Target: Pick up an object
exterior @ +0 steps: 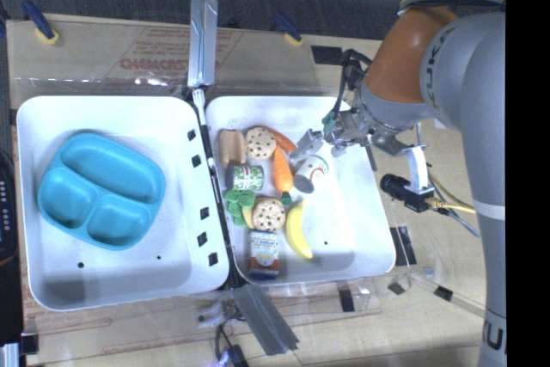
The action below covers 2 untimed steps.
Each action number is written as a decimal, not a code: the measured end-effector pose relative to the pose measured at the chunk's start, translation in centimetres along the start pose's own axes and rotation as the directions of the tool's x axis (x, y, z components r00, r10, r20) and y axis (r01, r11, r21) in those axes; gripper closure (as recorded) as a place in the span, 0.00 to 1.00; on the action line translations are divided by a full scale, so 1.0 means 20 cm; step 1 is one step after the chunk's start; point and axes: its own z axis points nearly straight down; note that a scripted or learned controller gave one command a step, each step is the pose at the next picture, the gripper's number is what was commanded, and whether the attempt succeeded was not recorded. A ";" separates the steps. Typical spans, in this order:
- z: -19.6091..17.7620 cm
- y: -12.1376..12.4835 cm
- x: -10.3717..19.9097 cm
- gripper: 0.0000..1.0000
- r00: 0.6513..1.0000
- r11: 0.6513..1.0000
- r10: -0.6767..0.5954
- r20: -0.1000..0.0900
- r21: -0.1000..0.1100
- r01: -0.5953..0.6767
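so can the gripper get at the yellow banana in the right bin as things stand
Probably yes: the yellow banana lies uncovered at the pile's edge, with bare floor of the right white bin beside it, near the gripper.

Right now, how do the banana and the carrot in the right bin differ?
The banana is yellow and curved; the carrot is orange and straight, tapering. The banana lies toward the near side of the right bin, with bare floor on its right, while the carrot lies nearer the middle, packed between a green can and a white-and-red can. Both are toy foods lying flat, roughly lengthwise along the bin.
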 end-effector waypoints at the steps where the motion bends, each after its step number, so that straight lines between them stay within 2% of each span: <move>1: 0.41 0.15 0.01 0.00 0.997 0.997 -0.075 0.003 -0.007 0.075; 2: 0.36 0.15 0.01 1.00 0.997 0.997 -0.078 0.004 -0.007 0.079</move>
